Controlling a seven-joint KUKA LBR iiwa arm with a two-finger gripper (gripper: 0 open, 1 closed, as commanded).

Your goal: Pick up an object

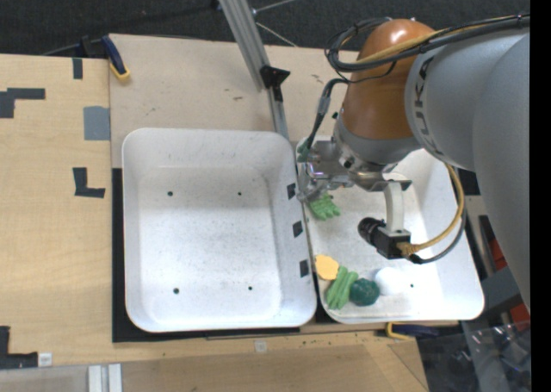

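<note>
down low, the gripper sits at the left wall of the right-hand shallow white bin, close to the ridge where the two bins meet. how far it is open cannot be told, since the wrist body covers it from above. a pale green leafy plastic toy shows just under the gripper's lower edge, touching or nearly touching it; whether it is held cannot be told.

the grey arm comes in from the right and bends steeply down, its orange band bulging above the wrist, with black cables looped over the top and a yellow hose curving along the right side. a small black cylindrical fitting hangs off the wrist over the bin floor.

near the front left corner of that bin lie a small yellow-orange rounded piece, a green ridged pod-shaped toy, a dark green round toy and a white ball, all bunched close together. the arm covers much of the bin's rear half.

the left-hand shallow white bin has a speckled floor. a grey metal rail slants down from the top edge toward the bins' shared corner.

part of a dark letter marking shows on the arm's grey casing, too cut off to read.
</note>
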